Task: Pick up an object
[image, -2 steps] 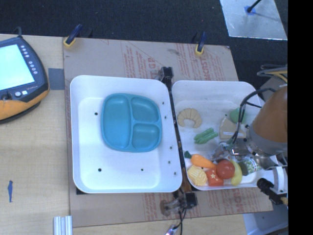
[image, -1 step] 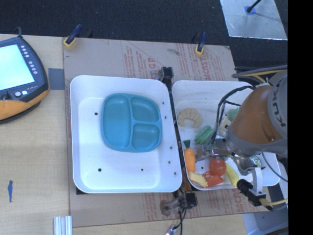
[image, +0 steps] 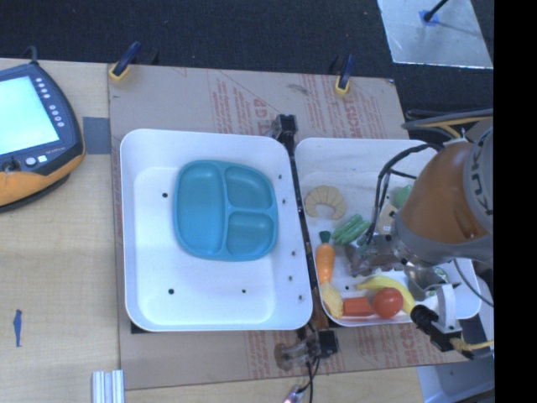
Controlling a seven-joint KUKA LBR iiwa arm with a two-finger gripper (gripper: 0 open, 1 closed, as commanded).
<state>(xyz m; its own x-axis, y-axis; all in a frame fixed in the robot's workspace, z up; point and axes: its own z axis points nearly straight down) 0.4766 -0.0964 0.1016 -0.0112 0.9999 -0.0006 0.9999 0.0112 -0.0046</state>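
Note:
The right bin [image: 310, 154] holds toy food: a tan croissant [image: 325, 200], a green vegetable [image: 349, 228], an orange carrot [image: 325, 261], a yellow banana [image: 384, 284], a red tomato [image: 388, 302] and a red piece [image: 357, 306] beside a small yellow piece [image: 331, 297]. My arm, grey with an orange band [image: 445, 196], reaches in from the right over this bin. The gripper [image: 369, 257] hangs low between the green vegetable and the banana. Its fingertips are dark and hard to separate from the arm's body.
The left bin [image: 138, 225] carries a blue divided plate [image: 225, 209]. A teach pendant [image: 33, 137] lies on the bench at far left. Clamps [image: 124, 61] hold the cardboard at the back. Cables and a bracket [image: 445, 321] trail from the wrist at the right bin's front corner.

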